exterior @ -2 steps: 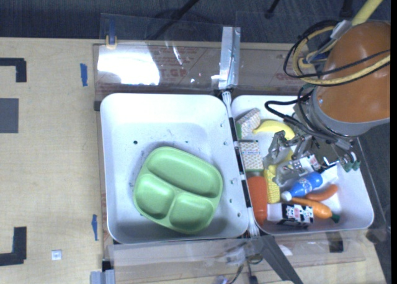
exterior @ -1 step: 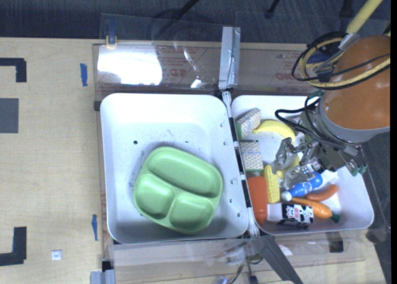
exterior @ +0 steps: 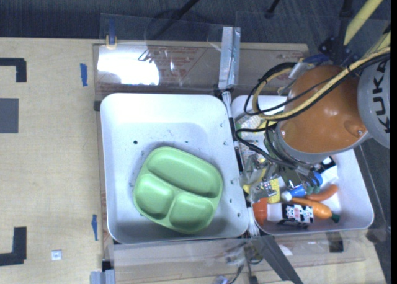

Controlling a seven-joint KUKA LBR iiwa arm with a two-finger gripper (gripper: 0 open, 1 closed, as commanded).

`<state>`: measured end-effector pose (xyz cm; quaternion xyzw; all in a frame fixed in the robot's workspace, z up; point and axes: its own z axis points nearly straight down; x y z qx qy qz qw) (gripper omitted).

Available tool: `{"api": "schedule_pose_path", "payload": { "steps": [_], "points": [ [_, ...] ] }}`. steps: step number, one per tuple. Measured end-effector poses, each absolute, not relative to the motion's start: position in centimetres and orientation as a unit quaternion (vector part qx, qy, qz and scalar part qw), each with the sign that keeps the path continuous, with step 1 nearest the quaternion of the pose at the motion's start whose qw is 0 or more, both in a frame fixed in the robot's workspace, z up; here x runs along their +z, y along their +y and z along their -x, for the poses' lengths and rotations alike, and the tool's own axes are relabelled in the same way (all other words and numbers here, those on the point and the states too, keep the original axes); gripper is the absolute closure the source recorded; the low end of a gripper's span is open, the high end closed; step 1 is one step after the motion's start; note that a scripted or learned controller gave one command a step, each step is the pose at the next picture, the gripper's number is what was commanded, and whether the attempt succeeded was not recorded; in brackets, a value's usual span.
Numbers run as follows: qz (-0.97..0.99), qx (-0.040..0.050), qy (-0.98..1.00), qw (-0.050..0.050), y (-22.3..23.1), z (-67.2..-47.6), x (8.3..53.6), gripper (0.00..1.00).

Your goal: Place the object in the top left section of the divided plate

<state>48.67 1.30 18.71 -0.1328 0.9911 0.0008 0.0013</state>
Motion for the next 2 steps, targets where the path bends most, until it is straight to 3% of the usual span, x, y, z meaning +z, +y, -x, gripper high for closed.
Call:
{"api": "schedule_pose_path", "payload": {
  "steps": [1,2],
  "points": [
    [0.434,0.0005,0.901,0.003,-1.2,-48.8,19.3,1.0],
    [0.372,0.0005,0.928,0.003,3.3,-52.7,22.4,1.0]
  ]
}}
